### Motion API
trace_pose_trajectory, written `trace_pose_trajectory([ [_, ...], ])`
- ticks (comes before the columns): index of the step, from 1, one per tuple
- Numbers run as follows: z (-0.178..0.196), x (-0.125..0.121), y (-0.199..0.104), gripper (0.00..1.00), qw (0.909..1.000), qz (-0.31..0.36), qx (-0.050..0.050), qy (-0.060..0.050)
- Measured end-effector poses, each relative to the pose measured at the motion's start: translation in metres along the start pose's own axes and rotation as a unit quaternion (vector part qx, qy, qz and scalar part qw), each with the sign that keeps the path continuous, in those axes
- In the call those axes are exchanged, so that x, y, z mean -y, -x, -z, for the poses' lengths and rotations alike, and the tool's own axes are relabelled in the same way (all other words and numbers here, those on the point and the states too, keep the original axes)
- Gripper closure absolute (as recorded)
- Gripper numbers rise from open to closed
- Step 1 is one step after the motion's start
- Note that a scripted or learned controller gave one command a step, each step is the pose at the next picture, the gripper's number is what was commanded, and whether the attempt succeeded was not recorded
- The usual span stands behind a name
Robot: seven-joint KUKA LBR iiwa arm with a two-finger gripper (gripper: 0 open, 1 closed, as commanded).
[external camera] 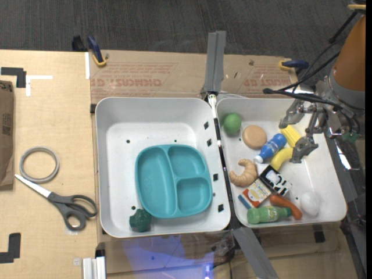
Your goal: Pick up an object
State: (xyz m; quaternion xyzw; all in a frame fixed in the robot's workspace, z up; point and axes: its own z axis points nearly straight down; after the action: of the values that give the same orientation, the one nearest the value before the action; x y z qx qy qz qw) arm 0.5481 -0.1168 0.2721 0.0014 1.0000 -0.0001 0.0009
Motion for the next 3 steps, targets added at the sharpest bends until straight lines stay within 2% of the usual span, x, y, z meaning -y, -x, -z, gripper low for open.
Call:
trace_pose_trajectory([
  [1, -0.153, 0.036, -0.005, 0.00, 0.9974, -0.072, -0.001, 0.000],
  [2, -0.179, 0.016, 0.034, 0.00, 0.9928, -0.119, 0.000, 0.000],
  [3, -0.183, 0.010, 0.099, 0.00, 0.9793, -0.202, -0.012, -0.001],
])
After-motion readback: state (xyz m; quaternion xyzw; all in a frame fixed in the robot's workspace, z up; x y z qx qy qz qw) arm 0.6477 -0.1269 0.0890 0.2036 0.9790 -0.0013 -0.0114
